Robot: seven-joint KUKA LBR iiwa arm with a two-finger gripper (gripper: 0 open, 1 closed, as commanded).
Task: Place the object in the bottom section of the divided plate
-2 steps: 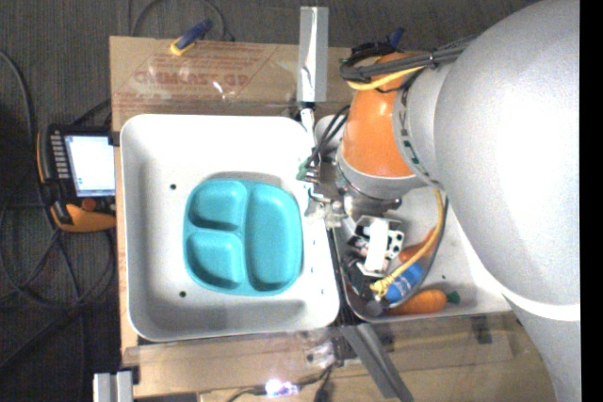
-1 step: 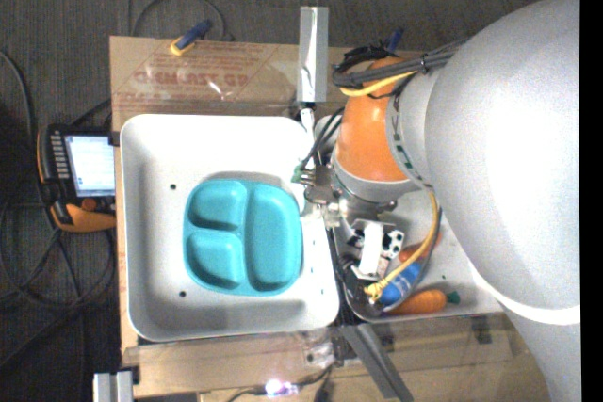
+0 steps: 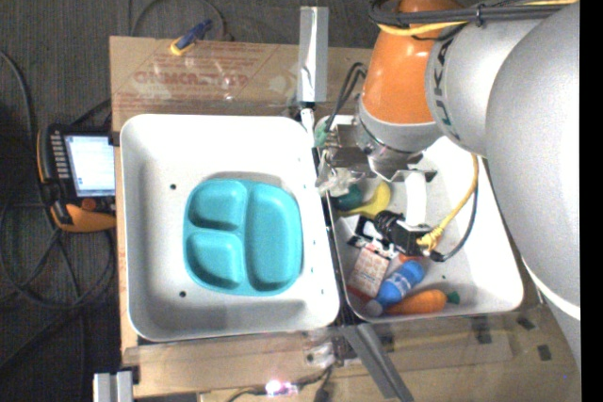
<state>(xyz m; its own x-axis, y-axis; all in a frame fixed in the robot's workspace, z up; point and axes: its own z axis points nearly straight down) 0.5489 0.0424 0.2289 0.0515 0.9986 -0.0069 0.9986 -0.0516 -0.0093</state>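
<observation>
The arm's orange-banded wrist hangs over the right bin (image 3: 490, 292), its hand (image 3: 350, 179) low at that bin's 10 o'clock corner; how far it is open cannot be told. Just beside it, toward 4 o'clock, lies a yellow object (image 3: 377, 198). A carrot (image 3: 417, 301), a blue bottle (image 3: 403, 279) and a red-labelled packet (image 3: 368, 270) crowd the 7 o'clock corner. The divided plate (image 3: 245, 236), teal, sits in the middle of the left bin (image 3: 151, 165)
</observation>
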